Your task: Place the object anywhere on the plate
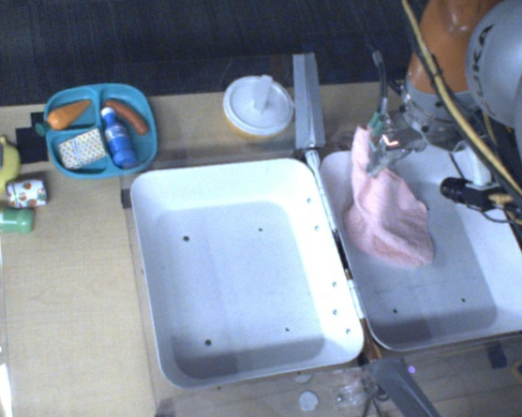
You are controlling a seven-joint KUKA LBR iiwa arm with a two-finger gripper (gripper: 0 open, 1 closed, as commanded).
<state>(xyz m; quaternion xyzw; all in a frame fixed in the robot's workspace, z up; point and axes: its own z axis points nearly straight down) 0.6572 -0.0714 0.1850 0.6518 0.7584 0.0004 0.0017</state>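
A: Over the right bin [500, 306] on the desk [73, 367], the arm [495, 42] reaches in, and the tool [381, 147] sits at the upper end of the pink cloth [389, 215]. The cloth's top corner is drawn up into a peak at the tool, so I judge that the tool is pinched shut on that corner.

B: And the rest of the cloth?

A: It drapes down and lies on the floor of the right bin, near the wall next to the left bin [239, 262].

B: So how should the step go?

A: I'd lift straight up until the trailing end leaves the floor, then carry it slowly, since a corner hold on limp fabric may slip. I cannot pick out a plain plate; the blue divided dish [142, 123] lies well apart at upper left.
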